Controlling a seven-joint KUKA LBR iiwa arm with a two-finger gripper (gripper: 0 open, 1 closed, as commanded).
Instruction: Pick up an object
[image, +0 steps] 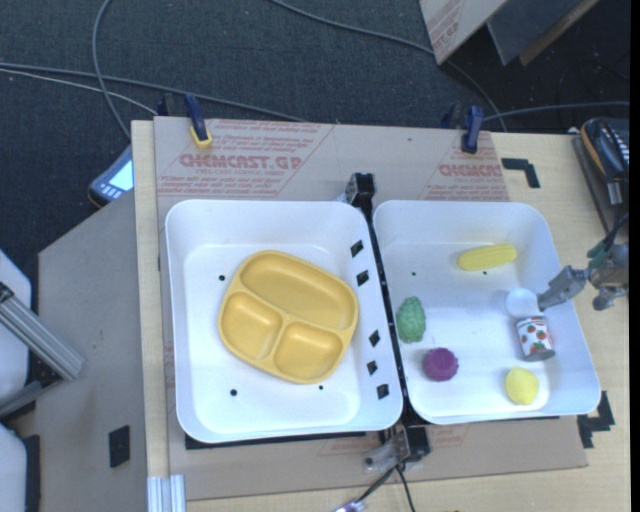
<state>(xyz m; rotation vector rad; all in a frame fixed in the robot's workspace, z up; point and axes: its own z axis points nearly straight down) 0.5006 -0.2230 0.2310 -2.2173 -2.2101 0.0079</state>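
Hovering at the right bin's (440, 215) far edge, the gripper (556, 291), jaws' state impossible to tell, sits beside a small can (536, 338) and white ball (521, 300); crowding risks nudging either away.

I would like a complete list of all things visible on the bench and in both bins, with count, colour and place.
bins: two, white, side by side on the bench
divided plate: one, yellow, left bin
corn-like piece: one, yellow, right bin, far side
leafy piece: one, green, right bin, near the divider
round piece: one, purple, right bin
small can: one, white and red, right bin
lemon-like piece: one, yellow, right bin, near corner
clamps: two, blue, far edge
gripper: one, grey, over the right bin's right side
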